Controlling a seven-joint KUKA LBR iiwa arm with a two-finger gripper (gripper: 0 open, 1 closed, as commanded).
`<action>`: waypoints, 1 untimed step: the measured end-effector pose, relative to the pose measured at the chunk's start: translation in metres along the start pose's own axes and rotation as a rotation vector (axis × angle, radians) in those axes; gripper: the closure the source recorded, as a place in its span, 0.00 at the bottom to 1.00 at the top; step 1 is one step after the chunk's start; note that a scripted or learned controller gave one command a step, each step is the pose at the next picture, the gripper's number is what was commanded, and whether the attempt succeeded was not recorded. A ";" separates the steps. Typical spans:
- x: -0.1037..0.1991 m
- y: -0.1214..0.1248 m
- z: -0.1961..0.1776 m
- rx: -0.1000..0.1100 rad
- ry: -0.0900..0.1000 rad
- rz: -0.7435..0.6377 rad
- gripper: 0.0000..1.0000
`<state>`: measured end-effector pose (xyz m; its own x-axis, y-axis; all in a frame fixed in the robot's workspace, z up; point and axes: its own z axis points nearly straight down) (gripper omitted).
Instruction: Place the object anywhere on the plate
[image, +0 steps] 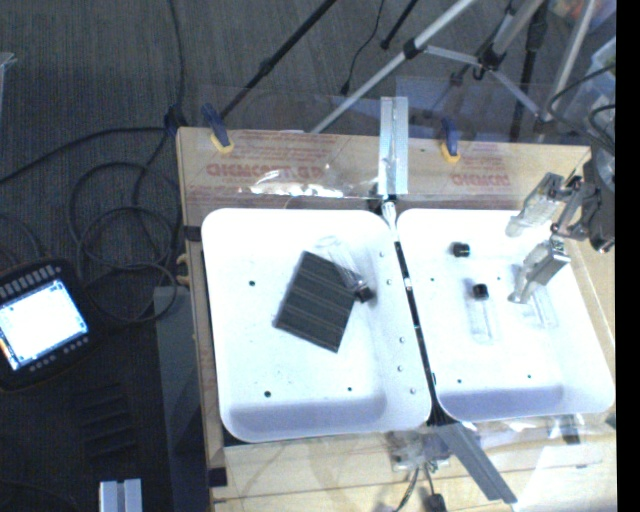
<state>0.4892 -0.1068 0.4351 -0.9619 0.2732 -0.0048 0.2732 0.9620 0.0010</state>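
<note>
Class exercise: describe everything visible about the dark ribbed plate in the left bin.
The dark ribbed plate is a flat, dark grey rectangle with parallel ridges along its surface; its material is unclear. It lies flat on the left bin floor, turned diagonally, near the middle. A small dark object sits at its upper right corner, apparently touching it.

Dark ridged plate (316, 301) — white bins (240, 400)

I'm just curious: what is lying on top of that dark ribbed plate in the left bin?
A small clear object with a dark end lies across the plate's upper right corner. Whatever is beneath the plate is covered.
</note>
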 end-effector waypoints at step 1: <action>0.000 0.000 0.000 0.000 0.000 0.000 0.00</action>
<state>0.4892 -0.1068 0.4350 -0.9620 0.2732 -0.0048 0.2732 0.9620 0.0010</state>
